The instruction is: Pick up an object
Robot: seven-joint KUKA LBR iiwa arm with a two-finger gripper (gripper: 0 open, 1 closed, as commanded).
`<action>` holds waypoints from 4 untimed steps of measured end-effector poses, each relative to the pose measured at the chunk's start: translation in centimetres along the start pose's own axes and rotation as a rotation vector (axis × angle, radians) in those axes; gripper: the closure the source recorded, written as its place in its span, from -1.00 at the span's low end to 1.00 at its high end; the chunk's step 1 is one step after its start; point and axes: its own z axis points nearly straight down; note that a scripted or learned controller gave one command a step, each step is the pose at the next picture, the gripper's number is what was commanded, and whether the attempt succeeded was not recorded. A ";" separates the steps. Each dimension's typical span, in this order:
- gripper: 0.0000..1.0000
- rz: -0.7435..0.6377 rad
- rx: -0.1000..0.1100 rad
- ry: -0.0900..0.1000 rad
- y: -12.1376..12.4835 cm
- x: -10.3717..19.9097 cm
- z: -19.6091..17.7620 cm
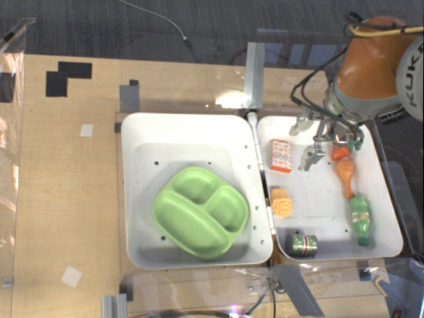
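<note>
Here the gripper (pixel 324 146) hangs over the right bin (pixel 391 237), fingers apart and empty; best drop straight onto the carrot (pixel 346 175), straddling its narrow width.

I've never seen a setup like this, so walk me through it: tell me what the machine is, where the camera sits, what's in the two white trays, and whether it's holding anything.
The picture comes from one camera fixed above a bench, looking down at a slant. The machine is a robot arm, grey with an orange band, reaching in from the right. At its end is a two-finger gripper, which hangs over the far part of the right bin.

The left bin holds a green divided plate. The right bin holds a small red and white box, a yellow-orange waffle-like toy, a small can lying on its side, a green bottle, an orange drumstick-like toy, and a small red piece next to the gripper.

Nothing shows between the fingers, so I would not say it holds anything.
</note>
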 end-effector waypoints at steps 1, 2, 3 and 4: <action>-1.00 0.620 0.000 -0.003 -2.4 1.3 10.2; 1.00 0.611 0.000 -0.016 -2.4 0.9 8.7; 1.00 0.981 -0.003 -0.002 5.5 -1.3 0.2; 1.00 0.386 -0.001 0.001 7.5 4.4 -1.4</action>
